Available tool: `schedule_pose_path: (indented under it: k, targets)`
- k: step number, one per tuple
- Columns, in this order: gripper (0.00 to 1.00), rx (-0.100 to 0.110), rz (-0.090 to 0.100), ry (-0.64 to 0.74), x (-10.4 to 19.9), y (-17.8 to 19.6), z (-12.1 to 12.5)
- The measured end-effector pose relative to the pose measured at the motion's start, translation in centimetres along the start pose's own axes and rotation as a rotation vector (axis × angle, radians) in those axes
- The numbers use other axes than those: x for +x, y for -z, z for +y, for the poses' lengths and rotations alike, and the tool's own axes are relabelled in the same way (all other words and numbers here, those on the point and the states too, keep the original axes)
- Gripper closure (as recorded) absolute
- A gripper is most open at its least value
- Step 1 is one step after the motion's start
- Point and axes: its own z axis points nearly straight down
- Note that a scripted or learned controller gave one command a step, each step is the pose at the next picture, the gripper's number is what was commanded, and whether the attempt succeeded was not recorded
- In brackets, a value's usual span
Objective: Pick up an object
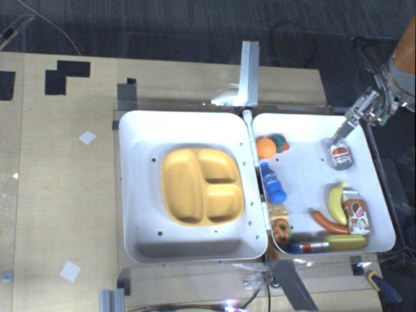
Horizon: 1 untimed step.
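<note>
Small jar (340,156) with a brown-and-white label, standing in the right bin (305,194) near its far right corner, apart from everything else there. Just above it, the gripper (340,136), slanting down from the right edge of the bin, tip close over the jar's top; impossible to tell whether touching it, and nothing seen gripped. Grey arm (398,83) with its orange band reaching in over the bin's far right corner.

Along the right bin's left edge: an orange ball (266,147) with a small green-and-red thing (280,142) touching it, then a blue bottle (272,184) lying lengthwise, then a brown round toy (281,227) near the front left corner. Toward the front right corner: a yellow banana (335,203), a brown-and-white carton (356,214) just beside it, an orange sausage shape (328,222) below the banana, a yellow stick-like piece (346,241) and a dark marker (309,246) against the front edge.

In the left bin (140,194), a yellow divided tray (201,185) in the middle, three compartments facing up.

Both bins side by side on a pale wooden bench (58,194).
</note>
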Motion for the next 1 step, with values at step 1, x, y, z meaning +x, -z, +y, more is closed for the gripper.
schedule_pose_path:
  k: [1]
  targets:
    - [1.00, -0.001, -0.004, 0.006, -0.06, 1.04, 0.17]
